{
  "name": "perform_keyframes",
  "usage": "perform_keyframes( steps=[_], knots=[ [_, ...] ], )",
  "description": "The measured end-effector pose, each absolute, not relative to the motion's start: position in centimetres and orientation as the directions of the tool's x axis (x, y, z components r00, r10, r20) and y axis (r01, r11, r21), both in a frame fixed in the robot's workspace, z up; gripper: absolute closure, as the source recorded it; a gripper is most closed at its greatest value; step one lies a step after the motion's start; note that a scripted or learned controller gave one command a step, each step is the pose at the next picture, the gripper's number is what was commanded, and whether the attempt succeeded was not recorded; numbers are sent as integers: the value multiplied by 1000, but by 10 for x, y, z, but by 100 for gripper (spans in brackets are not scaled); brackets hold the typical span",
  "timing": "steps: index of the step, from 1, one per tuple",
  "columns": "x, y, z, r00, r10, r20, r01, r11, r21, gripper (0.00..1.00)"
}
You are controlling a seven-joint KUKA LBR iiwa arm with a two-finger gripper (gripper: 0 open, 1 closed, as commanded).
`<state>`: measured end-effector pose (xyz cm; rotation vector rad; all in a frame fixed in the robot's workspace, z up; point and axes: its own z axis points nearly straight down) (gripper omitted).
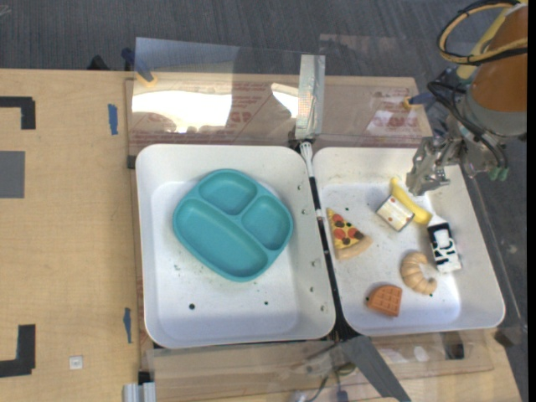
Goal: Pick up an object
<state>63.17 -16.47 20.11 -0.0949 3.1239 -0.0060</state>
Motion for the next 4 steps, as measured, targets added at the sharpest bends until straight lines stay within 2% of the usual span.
perform_keyframes(
  steps=[1, 2, 3, 4],
  knots=[
    [572, -225, 248, -973, -230, -9, -230, 973, -6, 100],
    [497, -225, 296, -969, -245, -9, -245, 969, -7, 100],
    [490, -223, 334, -1000, 18, -11, 18, 1000, -3, 100],
    [481, -222, 379, -859, 511, -10, 511, 859, 1, 100]
  ],
)
